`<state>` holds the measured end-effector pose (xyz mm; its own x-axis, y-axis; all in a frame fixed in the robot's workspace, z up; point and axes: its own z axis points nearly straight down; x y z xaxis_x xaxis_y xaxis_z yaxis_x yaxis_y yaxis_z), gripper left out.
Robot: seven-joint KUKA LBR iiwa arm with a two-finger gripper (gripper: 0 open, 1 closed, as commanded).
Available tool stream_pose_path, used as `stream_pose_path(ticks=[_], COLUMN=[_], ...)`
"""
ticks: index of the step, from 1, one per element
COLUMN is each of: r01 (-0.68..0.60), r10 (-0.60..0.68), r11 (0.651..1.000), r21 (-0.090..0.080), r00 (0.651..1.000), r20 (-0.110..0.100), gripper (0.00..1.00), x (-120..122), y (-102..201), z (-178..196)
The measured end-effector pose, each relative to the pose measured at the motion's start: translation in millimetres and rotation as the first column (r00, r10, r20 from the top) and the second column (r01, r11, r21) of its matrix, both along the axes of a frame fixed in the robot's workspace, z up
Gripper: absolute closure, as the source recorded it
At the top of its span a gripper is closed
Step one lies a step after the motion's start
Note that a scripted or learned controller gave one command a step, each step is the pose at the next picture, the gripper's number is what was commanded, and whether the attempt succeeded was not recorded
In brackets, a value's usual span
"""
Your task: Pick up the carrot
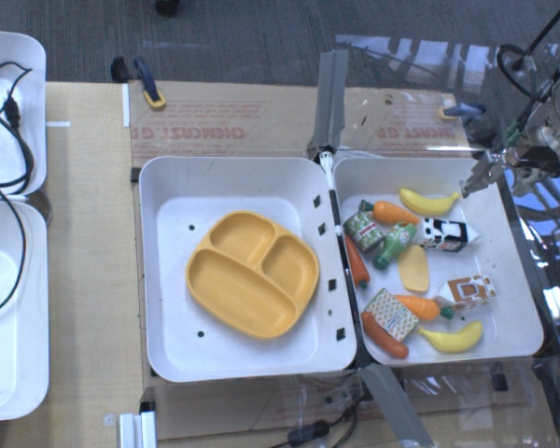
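Two carrots lie in the right bin [527, 292]. One carrot [393, 213] with a green tip rests near the bin's upper middle, just below a yellow banana [427, 201]. The other carrot [418, 307] sits lower down, between a patterned box [391, 315] and a small orange-and-white carton [470, 291]. My gripper [479, 177] hangs over the bin's upper right corner, just right of the banana's tip and well apart from both carrots.
The right bin also holds a black-and-white milk carton [444, 234], green packets [377, 236], a pale yellow slice [413, 270], a second banana [453, 337], a sausage [384, 336] and a thin red-orange piece [357, 261]. A yellow divided plate [252, 274] lies in the left bin [159, 250].
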<state>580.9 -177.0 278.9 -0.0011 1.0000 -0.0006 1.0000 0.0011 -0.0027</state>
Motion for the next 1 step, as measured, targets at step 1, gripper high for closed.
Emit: stream_pose_path(ticks=[1], r01=[-0.138], r10=[0.138], r11=[0.99], r21=[-0.001], r00=[0.99], r20=[0.002], gripper=[0.0], x=[37.7], y=[-13.5], z=[-24.3])
